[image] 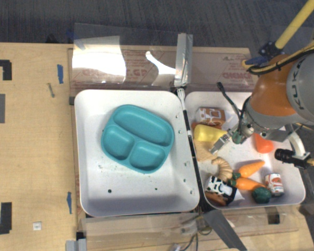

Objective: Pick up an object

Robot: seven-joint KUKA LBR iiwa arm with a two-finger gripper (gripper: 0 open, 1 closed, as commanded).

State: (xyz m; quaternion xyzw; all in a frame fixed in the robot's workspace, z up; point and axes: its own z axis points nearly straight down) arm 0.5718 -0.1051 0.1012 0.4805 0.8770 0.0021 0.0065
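The grey KUKA arm (295, 95), with its orange band above the wrist, is reaching in from the right and hanging over the right bin (298, 195). Its gripper (226, 139) is pointing down and to the left, sitting low over the bin's upper middle. The metal fingertips (217, 145) are lying just beside the lower right edge of a yellow toy (206, 134), touching it or nearly so. Whether the fingers are parted or closed cannot be told from this slant, and nothing is showing between them.

The right bin is holding a crowd of small toys. A brown packet (210, 116) is lying at the upper left, just above the yellow toy. Below the gripper a tan pretzel-like piece (222, 166) is resting near the bin's middle, and under it a black-and-white cow-patterned toy (220, 187) is sitting against the lower left wall. To the right of those, two orange carrots (249, 168) are lying close together, one above the other, with a dark green lump (261, 194) at the end of the lower one. A small red-and-white can (275, 184) is standing near the lower right corner. An orange-red piece (264, 143) is peeking out beneath the arm's wrist.

The left bin (89, 140) is carrying a teal divided plate (137, 137), lying flat and slightly turned near its middle, well apart from the gripper.
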